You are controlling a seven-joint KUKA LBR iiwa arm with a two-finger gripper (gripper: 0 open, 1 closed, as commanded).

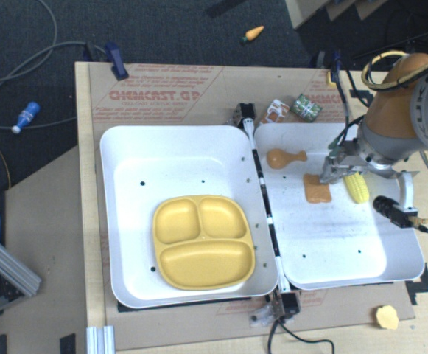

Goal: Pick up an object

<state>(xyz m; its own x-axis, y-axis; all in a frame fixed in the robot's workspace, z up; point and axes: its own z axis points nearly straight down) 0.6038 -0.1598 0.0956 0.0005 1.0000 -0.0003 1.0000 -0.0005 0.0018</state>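
The gripper [333, 169] hangs low in the right bin [346, 260], near its far edge, beside the brown toy slice [317, 190] and the corn [357, 188]. Nothing looks lifted yet; grip unclear.

The grey arm [409, 116] with its orange band reaches in from the right, its gripper [333, 169] pointing down, low.
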